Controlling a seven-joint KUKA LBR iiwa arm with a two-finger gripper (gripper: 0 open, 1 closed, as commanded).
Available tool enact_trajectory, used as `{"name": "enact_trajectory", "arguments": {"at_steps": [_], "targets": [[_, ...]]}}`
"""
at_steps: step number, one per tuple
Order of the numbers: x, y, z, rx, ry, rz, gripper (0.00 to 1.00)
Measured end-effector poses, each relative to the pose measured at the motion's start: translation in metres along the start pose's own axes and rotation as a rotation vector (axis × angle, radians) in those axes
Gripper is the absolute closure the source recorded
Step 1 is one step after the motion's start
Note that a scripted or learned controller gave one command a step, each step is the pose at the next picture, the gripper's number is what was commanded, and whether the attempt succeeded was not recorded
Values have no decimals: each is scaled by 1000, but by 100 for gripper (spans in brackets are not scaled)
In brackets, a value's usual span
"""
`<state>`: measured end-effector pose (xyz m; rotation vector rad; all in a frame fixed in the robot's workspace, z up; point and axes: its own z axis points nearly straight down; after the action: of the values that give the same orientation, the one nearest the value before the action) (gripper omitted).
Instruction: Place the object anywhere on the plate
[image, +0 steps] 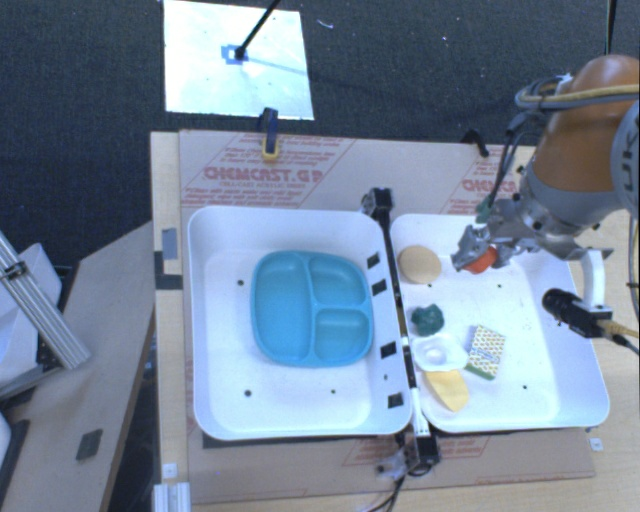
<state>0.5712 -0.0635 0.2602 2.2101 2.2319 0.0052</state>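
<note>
The tabletop (250, 160) carries two white bins side by side; the left bin (215, 330) holds the blue plate (305, 305) at its centre; the right bin (560, 380) holds the rest. My claw (476, 254) hangs over that bin's 12 o'clock edge — an orange-red object (483, 262) shows at its tip; whether I grip it, I cannot tell. A tan round piece (420, 264) lies at 9 o'clock of my claw; lower — a yellow piece (448, 389), a patterned packet (487, 351), a dark green lump (428, 319).
</note>
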Motion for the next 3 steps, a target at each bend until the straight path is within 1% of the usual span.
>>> {"name": "enact_trajectory", "arguments": {"at_steps": [2, 3], "targets": [[95, 10, 29, 2, -1, 1, 100], [140, 8, 35, 3, 0, 1, 100]]}}
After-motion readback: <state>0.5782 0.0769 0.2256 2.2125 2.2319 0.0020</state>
